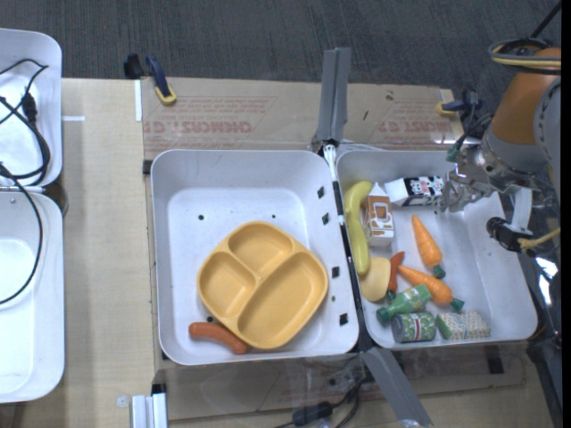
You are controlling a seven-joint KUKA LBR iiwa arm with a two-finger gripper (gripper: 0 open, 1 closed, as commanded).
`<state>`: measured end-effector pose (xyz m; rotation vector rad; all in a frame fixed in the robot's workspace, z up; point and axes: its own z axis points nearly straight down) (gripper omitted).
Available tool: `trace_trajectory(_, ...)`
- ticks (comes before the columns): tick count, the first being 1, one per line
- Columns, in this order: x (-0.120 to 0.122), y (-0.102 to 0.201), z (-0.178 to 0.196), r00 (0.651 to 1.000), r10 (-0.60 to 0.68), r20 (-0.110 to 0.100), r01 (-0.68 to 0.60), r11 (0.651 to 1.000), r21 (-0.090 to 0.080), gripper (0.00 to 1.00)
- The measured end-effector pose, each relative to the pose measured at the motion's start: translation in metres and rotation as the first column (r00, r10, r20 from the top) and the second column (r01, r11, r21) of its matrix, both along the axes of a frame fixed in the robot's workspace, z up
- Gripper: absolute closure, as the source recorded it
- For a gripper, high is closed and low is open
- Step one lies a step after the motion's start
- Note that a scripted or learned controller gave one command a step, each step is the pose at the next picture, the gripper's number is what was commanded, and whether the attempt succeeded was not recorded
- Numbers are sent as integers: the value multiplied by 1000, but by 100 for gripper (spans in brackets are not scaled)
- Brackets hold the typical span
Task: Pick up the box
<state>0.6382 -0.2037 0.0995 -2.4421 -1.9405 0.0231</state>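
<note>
A: Locating the box (421,188) first: black-and-white printed, lying flat near the back wall of the right bin (500,279), long axis running left to right across the view.

B: Confirmed. Just left of the end effector (455,194), near end close to the fingertips, possibly touching; too small to tell.

A: State of the end effector?

B: Cannot tell open from closed; lit metal blurs together at that spot. No box visibly held.

A: Neighbours to note?

B: Small carton (380,218) and banana (358,226) just beyond the far end of the box; carrot (426,242) in front, apart.

A: Judged requirement: short shift left along the box axis, then closing across the narrow width.

B: Agreed. Risk judged: pushing the box toward the carton.
</note>
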Motion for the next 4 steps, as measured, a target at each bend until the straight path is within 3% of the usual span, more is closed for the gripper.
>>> trace_trajectory(1,0,2,0,1000,2,0,-2,1000,3,0)
trace_trajectory(4,0,2,0,1000,2,0,-2,1000,3,0)
